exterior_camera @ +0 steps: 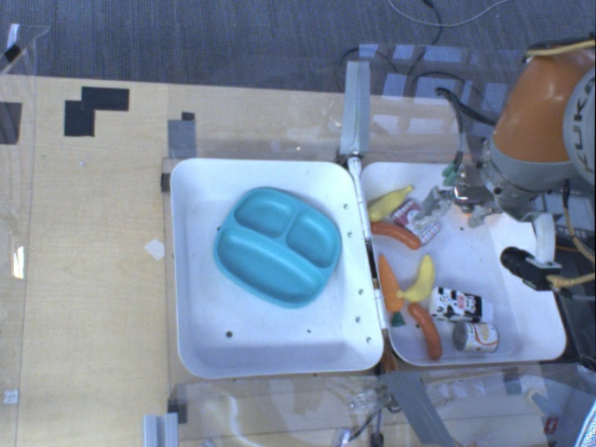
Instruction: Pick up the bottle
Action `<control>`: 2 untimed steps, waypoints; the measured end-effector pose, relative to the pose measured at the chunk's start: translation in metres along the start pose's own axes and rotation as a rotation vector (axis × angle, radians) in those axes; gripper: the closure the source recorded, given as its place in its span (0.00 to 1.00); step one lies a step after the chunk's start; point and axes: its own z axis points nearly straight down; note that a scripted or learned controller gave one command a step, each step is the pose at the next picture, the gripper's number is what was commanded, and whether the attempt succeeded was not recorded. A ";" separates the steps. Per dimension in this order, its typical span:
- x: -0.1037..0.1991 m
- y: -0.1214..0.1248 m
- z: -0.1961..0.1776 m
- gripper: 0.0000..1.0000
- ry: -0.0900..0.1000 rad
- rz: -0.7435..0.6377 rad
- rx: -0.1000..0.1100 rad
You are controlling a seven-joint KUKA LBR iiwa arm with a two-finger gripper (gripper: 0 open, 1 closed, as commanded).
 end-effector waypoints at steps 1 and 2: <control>0.004 -0.082 0.078 0.00 0.000 -0.013 -0.001; -0.094 -0.015 0.077 0.00 -0.002 -0.003 -0.001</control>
